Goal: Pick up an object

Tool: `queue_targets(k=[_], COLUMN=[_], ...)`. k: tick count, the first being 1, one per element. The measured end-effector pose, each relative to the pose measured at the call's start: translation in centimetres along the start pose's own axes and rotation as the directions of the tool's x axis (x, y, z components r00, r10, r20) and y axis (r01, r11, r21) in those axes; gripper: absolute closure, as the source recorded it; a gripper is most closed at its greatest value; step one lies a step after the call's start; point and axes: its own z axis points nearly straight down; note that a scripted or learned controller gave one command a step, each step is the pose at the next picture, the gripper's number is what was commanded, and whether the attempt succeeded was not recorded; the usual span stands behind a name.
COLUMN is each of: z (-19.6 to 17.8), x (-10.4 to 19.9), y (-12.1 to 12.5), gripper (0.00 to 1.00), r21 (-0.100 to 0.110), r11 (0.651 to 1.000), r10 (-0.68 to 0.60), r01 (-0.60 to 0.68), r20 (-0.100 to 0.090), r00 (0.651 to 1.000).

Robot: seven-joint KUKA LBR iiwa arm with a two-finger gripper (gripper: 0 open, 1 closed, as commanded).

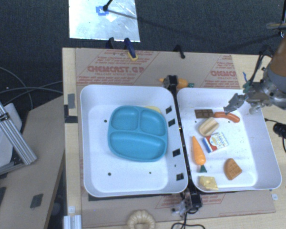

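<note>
Nearest me, a cheese wedge [208,182] is lying far below the hand [244,102], fingers spread, hovering beside the sausage [227,117].

one fixed camera high above the bench [148,63], looking down aslant over both bins [133,92].

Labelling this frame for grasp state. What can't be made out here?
- Gripper: finger opening too blurred to read, camera view.
- Yellow item: mostly hidden behind the blue divided plate.
- Small carton: print too small to read.
- Orange object: partly hidden by the black clamp behind the bins.
</note>
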Motion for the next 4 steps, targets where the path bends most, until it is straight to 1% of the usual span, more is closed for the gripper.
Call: queue_targets(k=[1,2,3,4], z=[6.1,11.6,14.9,13.4], x=[-0.2,0.7,0.8,0.8], y=[-0.6,-1.2,-1.0,-0.7], gripper=[0.0,0.0,0.0,1.0], r21=[0.005,0.004,-0.001,-0.011], r11=[1.0,1.0,1.0,1.0], r10=[0.003,0.002,0.004,0.004], r01=[-0.003,-0.002,-0.004,-0.004], r20=[-0.001,-0.001,-0.001,-0.001], r00=[1.0,1.0,1.0,1.0])
